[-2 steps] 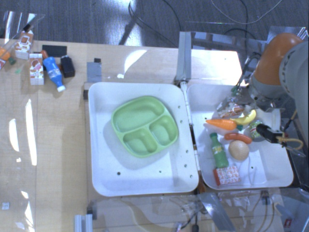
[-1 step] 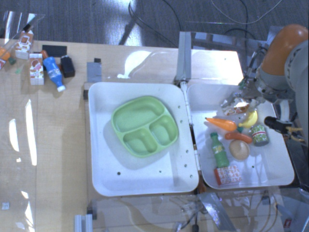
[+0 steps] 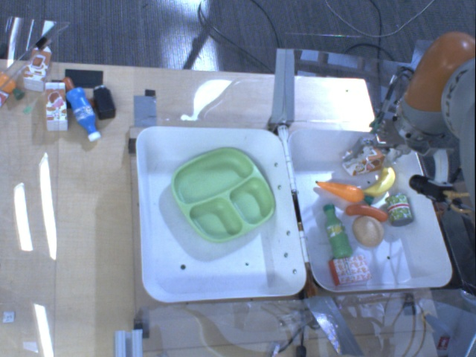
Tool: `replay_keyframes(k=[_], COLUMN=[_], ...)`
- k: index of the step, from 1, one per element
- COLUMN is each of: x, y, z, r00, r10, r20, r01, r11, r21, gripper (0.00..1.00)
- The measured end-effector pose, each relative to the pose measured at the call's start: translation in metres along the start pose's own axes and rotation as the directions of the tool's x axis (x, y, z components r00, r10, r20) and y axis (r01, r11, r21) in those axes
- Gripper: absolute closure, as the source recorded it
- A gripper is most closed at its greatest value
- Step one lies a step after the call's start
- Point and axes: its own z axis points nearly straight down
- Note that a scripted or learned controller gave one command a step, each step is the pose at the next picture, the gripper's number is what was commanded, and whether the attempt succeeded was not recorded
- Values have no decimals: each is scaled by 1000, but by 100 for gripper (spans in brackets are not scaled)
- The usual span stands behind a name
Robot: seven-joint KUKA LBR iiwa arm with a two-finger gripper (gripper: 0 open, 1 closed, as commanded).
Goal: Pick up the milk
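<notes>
The milk (image 3: pixel 361 159) is a small white carton with red and brown print, lying tilted on its side near the back of the right bin (image 3: pixel 428 270). My gripper (image 3: pixel 381 135) hangs just above and to the right of it, against the carton's upper end. The grey arm with its orange band (image 3: pixel 445 59) reaches in from the right. The wrist hides where the gripper meets the carton.
Near the milk in the right bin lie a carrot (image 3: pixel 341 191), a banana (image 3: pixel 381 181), a red sausage (image 3: pixel 366 212), a green can (image 3: pixel 399 209), an egg (image 3: pixel 367 231), a green bottle (image 3: pixel 336 231) and a red box (image 3: pixel 349 270). A green divided plate (image 3: pixel 223 194) sits in the left bin.
</notes>
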Motion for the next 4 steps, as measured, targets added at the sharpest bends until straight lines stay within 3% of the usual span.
replay_keyframes(k=[1, 2, 3, 4], x=[35, 55, 55, 40], y=[-17, -74, -73, -42], z=[-104, -83, -83, 12], r00=[997, 1000, 1000, 934], r10=[-76, -7, -6, -354], r20=[29, 25, 25, 39], r01=[77, 8, 7, 355], r11=[996, 999, 999, 934], r21=[-38, -35, -36, -29], gripper=[100, 100, 0, 0])
